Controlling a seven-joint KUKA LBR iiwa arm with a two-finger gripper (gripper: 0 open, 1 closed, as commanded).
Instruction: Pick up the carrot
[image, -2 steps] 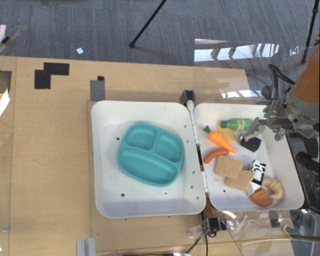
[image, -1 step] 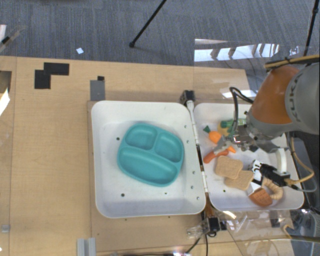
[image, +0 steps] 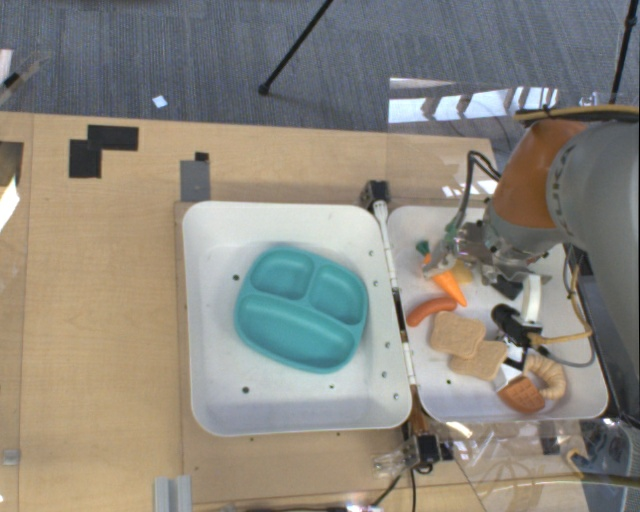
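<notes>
Overhead, your camera view takes in both white bins on the wooden bench. Left bin (image: 205, 330): a teal divided plate (image: 302, 307) lies near its middle, tilted a little, three compartments showing. Right bin (image: 405, 235): your carrot (image: 449, 285) sits in the upper left part, orange, with a green tip toward the bin's far left corner. Just below it lies a small reddish sausage (image: 430, 309), then two toast slices (image: 466, 345) overlapping, and a croissant (image: 533, 385) near the front right corner. The gripper (image: 470, 255) hangs over the carrot's right end, very close or touching; you cannot tell which. Its state you cannot read from this angle. The grey arm (image: 590, 190) with its orange band covers the bin's far right side.
</notes>
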